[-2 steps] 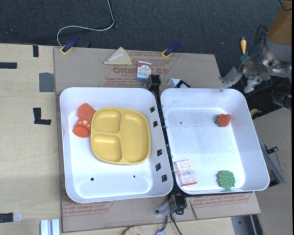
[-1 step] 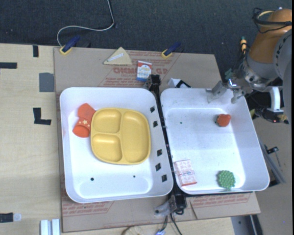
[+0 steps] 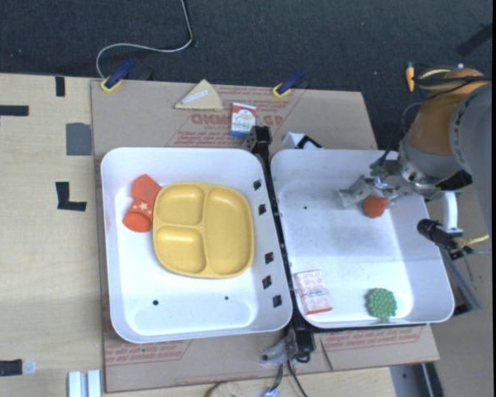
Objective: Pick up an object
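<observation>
The grey two-finger gripper sits low in the right white bin, its fingers closed around a small orange-red ball.

The white bins look like smooth, slightly glossy plastic, the yellow divided plate matt plastic, over brown cardboard on a pale wood-grain desk.

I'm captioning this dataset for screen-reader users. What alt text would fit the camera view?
A grey robot arm reaches from the right, its pincer right at a small orange-red object in the right white bin, which also holds a green ball and a small printed packet. The left bin holds a yellow divided plate and an orange cup.
</observation>
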You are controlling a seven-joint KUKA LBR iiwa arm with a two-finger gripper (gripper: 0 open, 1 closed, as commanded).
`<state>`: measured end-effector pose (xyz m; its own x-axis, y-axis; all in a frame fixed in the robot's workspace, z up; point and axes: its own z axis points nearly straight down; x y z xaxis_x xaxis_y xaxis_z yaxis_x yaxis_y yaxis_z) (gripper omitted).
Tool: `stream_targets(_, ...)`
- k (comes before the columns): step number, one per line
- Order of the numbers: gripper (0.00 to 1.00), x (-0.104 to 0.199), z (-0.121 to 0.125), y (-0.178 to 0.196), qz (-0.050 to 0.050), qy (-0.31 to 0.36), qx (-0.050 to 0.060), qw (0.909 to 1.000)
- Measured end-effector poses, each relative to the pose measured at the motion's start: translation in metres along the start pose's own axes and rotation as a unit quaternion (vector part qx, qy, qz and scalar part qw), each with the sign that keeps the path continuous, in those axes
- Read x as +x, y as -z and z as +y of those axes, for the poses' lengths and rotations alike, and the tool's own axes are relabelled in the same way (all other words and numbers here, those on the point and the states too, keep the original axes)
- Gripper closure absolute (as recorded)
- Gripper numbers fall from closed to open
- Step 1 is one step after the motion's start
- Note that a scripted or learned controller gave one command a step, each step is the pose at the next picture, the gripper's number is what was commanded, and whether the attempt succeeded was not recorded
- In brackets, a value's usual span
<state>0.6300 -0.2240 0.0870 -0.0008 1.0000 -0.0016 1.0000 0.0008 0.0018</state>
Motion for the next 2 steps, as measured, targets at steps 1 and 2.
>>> stream_targets(1,1.00,-0.001,0.001,0.010,-0.002,0.001,-0.003,1.0000)
stream_targets(2,1.00,0.081,0.018,0.000,0.001,0.001,-0.001,1.0000)
